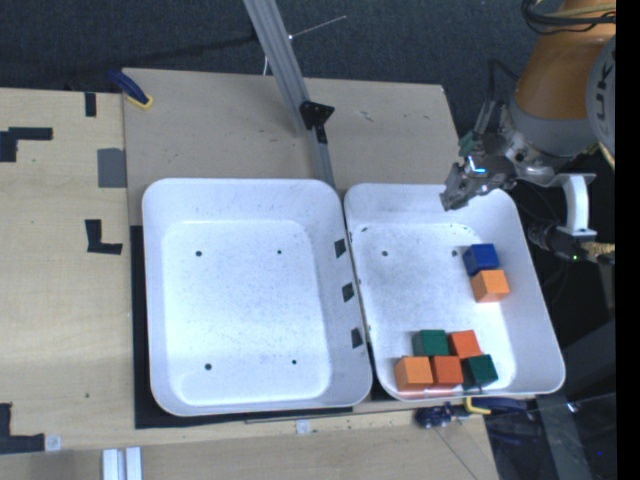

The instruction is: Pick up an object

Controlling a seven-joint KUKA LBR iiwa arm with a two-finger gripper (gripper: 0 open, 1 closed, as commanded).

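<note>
My gripper (458,194) hangs over the far rim of the right bin (400,208), with nothing seen between its fingers. Inside that bin, a blue block (481,257) lies near the right wall with an orange block (490,285) touching it just in front. At the bin's near edge sits a cluster: a green block (432,342), an orange block (465,344), an orange block (413,371), another orange one (447,370) and a dark green block (481,370). The gripper is well above and behind the blue block.
The left bin (245,293) sits beside the right one. A slanted metal pole (285,53) rises behind the bins. Black tape marks (100,236) dot the wooden bench at left. A blue-yellow clamp (130,88) lies at the far left.
</note>
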